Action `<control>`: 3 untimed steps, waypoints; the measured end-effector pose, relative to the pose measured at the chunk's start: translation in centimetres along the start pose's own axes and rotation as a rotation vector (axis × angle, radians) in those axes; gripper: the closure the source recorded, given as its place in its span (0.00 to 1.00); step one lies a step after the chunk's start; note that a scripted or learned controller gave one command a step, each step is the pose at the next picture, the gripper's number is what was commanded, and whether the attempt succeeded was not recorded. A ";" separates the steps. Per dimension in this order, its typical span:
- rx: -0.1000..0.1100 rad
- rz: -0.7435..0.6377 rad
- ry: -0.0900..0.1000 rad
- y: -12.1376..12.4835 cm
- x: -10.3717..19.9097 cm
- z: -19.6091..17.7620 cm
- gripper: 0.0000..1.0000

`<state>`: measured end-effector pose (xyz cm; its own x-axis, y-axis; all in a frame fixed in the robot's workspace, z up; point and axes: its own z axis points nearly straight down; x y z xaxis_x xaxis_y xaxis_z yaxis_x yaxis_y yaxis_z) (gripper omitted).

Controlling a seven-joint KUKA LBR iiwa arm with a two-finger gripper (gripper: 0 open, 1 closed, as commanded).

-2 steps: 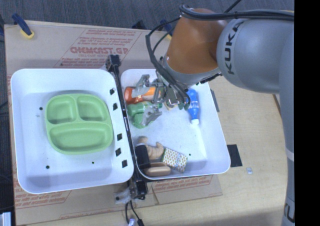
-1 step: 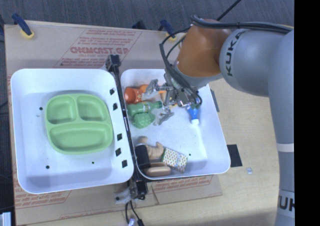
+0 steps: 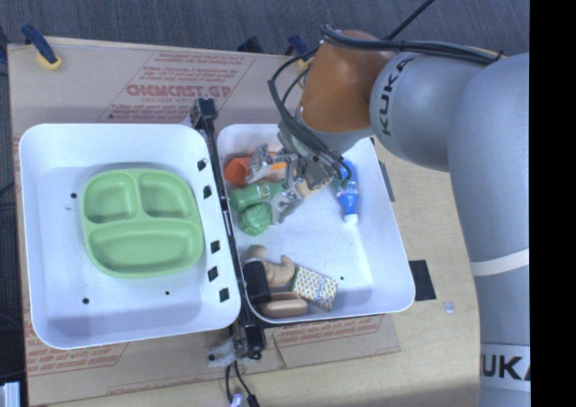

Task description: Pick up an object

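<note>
Camera view: the gripper [image 3: 286, 182] hangs low in the right bin [image 3: 382, 257], among a cluster of small things; whether its fingers are apart or closed I cannot tell. A green object [image 3: 251, 214] lies just beside it, an orange object [image 3: 238, 169] near the bin's left wall, a blue-capped tube [image 3: 348, 199] to its right. A patterned packet [image 3: 314, 287] sits near the front wall. The left bin [image 3: 40, 243] holds a green divided plate [image 3: 141, 222].

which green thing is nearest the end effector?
The green toy in the right bin, just beside the end effector. The green plate lies in the left bin.
</note>
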<state>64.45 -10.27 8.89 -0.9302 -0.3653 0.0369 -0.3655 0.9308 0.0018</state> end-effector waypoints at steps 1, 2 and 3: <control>-0.008 0.101 0.014 0.2 -0.3 0.1 0.00; -0.005 0.100 0.006 0.3 -0.5 -0.9 1.00; -0.008 0.571 -0.035 6.0 5.2 -10.2 1.00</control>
